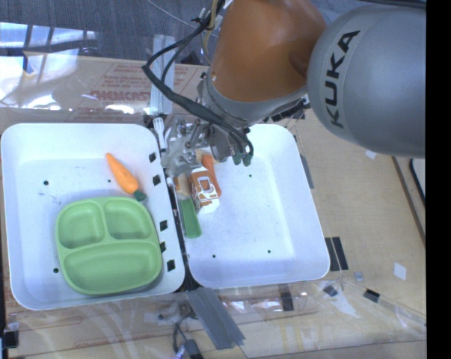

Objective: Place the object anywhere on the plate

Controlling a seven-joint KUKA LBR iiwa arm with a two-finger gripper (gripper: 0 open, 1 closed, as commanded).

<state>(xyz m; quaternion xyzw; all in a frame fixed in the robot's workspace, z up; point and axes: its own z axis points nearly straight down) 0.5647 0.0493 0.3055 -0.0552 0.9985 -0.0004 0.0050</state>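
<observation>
The arm (345, 58) reaches in over the right bin (285, 223) and carries the jaws (191, 155) low at that bin's left wall, close to the divide between the two bins. This position puts the jaws directly above a cluster of items against the wall: an orange-and-white carton (204, 189) and, just below it, a green stick-shaped item (189, 217) lying along the wall. The carton is judged to be the object for transfer, as it is the item nearest the jaws. Whether the jaws are released, clenched or grasping the carton cannot be determined; wrist hardware and cables obscure them.

The left bin (31, 155) contains the plate (105, 244), a green three-compartment tray at the bin's lower centre. All three compartments hold nothing. A carrot (123, 173) lies just above the plate, its green end near the plate's upper right rim; contact cannot be confirmed.

Both bins sit side by side on the bench (375, 290), walls touching. The task is judged not yet done: nothing rests on the plate. Items pressed against the bin wall leave little clearance for a grasp, so a slip or a failed pickup is a credible risk.
</observation>
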